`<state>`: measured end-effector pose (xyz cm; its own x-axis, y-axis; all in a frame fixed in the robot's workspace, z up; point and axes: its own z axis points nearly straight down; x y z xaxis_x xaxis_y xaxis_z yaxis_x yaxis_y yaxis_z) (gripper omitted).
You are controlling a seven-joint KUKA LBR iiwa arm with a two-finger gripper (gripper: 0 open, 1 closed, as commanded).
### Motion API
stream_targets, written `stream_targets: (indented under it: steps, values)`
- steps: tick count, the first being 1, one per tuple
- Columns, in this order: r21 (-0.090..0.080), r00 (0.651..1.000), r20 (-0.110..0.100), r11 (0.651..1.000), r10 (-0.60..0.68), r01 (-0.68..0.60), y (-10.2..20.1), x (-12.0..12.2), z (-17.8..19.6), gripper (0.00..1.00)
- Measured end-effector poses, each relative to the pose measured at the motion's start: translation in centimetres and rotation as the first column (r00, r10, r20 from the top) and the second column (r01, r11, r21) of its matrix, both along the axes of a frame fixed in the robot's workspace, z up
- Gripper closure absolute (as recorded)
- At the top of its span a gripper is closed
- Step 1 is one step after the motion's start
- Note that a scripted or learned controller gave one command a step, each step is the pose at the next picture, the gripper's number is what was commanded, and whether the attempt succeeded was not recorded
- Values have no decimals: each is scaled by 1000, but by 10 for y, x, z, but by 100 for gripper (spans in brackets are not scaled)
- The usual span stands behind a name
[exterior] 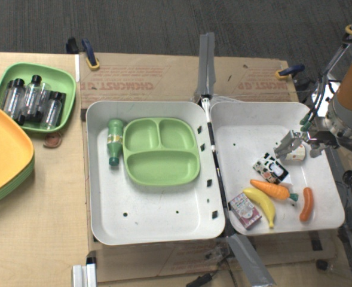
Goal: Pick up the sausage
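From the overhead camera, the sausage (306, 204) sits in the right bin (241, 124), down near its front right corner. Its long axis runs nearly front to back, leaning a little, with the top end tipped slightly right and the bottom end slightly left. Nothing touches it, though the carrot (273, 190) lies just to its left, running left to right with its green tip pointing at the sausage. Under the carrot there's a banana (263, 204) curving down toward the front wall, and a small pink box (244, 211) beside that. A little black-and-white packet (271, 169) sits just above the carrot. The gripper (291, 146) hangs over the right side of the same bin, well back from the sausage, and the fingers look spread apart with nothing between them. A small white thing (297, 153) sits right beside it, can't tell what it is. Over in the left bin (152, 220) there's a green divided plate (161, 151) with a green bottle (114, 141) lying along its left edge. Off on the bench (32, 232) to the left sit a green tray (34, 98) of dark bottles and a stack of orange plates (5, 154).
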<state>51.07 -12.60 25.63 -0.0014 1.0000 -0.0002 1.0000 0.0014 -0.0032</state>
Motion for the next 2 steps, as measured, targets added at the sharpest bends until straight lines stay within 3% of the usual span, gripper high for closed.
stream_targets:
  steps: [1, 2]
  values:
    - [-1, 1000, -2, 1000, -2, 2, -1, 0, 8, 100]
    - [1, 991, 0, 991, 134, -134, -10, -33, -50, 100]
